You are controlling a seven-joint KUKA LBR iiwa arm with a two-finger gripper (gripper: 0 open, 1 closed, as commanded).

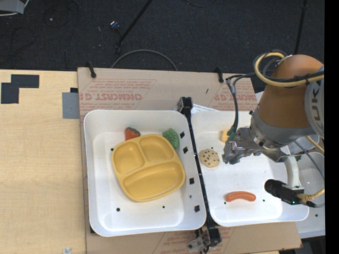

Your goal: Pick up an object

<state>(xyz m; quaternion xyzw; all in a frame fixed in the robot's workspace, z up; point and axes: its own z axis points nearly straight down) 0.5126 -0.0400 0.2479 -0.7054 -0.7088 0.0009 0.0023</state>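
Note:
My gripper (232,155) hangs low over the right bin (265,216), near its left-middle part. A round chocolate-chip cookie (210,157) lies just left of the gripper, close to it. A small yellow thing (226,135) shows just behind the gripper, partly hidden by it. An orange-red sausage (240,197) lies toward the front of the right bin, below the gripper and apart from it. Nothing can be seen held in the gripper.
The left bin (100,194) holds a yellow divided plate (149,166), with a red-and-green piece (132,133) and a green broccoli-like piece (171,137) behind it. A black divider (193,163) runs between the bins. The arm's orange wrist (291,94) covers the right bin's back right.

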